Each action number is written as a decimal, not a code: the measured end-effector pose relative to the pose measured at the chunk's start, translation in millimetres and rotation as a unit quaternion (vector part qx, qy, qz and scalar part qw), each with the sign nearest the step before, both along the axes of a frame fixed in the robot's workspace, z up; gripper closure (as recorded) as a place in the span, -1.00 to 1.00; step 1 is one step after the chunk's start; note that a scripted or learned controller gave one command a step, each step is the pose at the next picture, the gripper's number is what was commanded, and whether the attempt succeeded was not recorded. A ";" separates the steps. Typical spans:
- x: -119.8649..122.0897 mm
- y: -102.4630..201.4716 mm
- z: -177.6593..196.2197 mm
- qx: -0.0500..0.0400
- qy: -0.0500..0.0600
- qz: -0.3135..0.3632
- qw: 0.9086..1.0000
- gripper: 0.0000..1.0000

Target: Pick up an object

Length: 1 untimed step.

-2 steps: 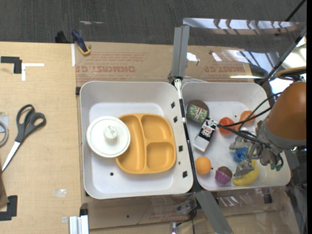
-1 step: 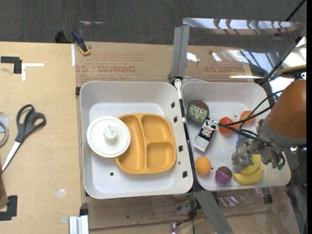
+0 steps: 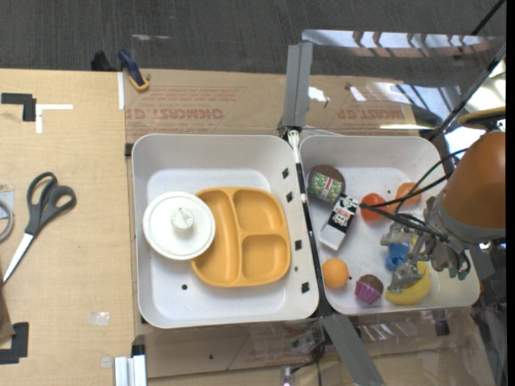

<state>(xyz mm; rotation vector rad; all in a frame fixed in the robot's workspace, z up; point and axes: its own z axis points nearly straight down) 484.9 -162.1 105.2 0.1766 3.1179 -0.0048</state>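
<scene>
two white bins [image 3: 149, 240] sit side by side on your bench. your gripper [image 3: 410, 257] hangs low in the right bin, over the banana [image 3: 409, 289] at the near right, beside a blue toy [image 3: 397, 256]. you cannot tell its grip.

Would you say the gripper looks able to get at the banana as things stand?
Probably yes: the gripper hangs right above the banana in the right bin, with nothing lying on the fruit.
</scene>
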 end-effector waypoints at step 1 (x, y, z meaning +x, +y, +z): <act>-5.8 0.0 -12.5 0.003 0.007 -0.057 0.998 -1.00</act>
